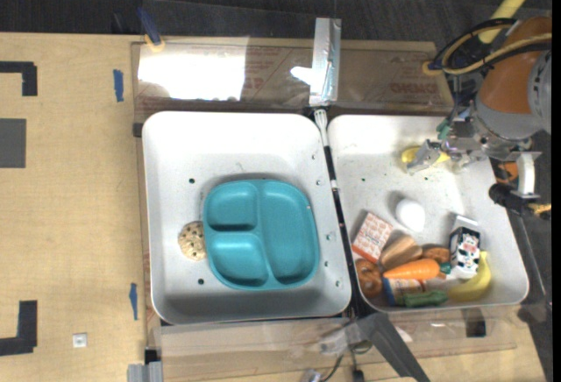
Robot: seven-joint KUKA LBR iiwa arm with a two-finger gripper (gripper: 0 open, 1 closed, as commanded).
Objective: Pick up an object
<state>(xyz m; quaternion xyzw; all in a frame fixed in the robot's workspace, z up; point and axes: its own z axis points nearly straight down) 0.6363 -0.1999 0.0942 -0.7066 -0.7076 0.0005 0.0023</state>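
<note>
Two white bins on the bench; landmark is the right bin (517,284). Gripper (436,152) sits over its far half, jaws down at a small yellow object (412,159) near the far wall; whether they are released or clenched on it I cannot tell. Risk, as I judge it: the yellow piece looks small and rounded, so an off-centre close could squirt it sideways toward the divider wall. Nothing crowds it. A white egg-like ball (410,215) lies near the bin's middle; the near end holds a heap: small carton (372,236), carrot (412,270), milk-pattern box (465,250), banana (476,281). Left of the right bin, the other bin carries a teal divided tray (260,232) and a cookie (192,240).
</note>
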